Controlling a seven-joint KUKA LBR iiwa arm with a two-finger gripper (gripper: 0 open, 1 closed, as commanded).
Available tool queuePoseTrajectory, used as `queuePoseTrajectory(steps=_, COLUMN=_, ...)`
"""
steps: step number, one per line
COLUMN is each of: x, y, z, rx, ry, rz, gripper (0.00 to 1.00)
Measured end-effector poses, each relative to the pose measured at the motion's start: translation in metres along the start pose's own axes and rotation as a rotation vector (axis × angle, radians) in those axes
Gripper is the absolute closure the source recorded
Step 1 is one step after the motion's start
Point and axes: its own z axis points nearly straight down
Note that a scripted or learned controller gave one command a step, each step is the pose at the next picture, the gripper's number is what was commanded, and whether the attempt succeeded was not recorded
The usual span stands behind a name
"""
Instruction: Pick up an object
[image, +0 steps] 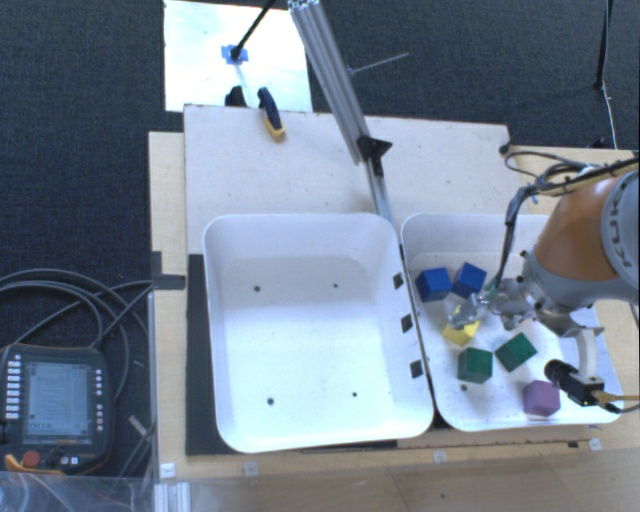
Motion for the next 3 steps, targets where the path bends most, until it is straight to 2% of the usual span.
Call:
queuePoseTrajectory(steps=1, x=-0.001, y=0.001, z=-0.012, rx=-0.005, ry=-0.003, rz=-0.003, gripper=1.00)
queuePoseTrajectory(steps=3, x=0.009, y=0.010, z=-0.121, rx=-0.001, ry=-0.008, rz=0.000, gripper=1.00)
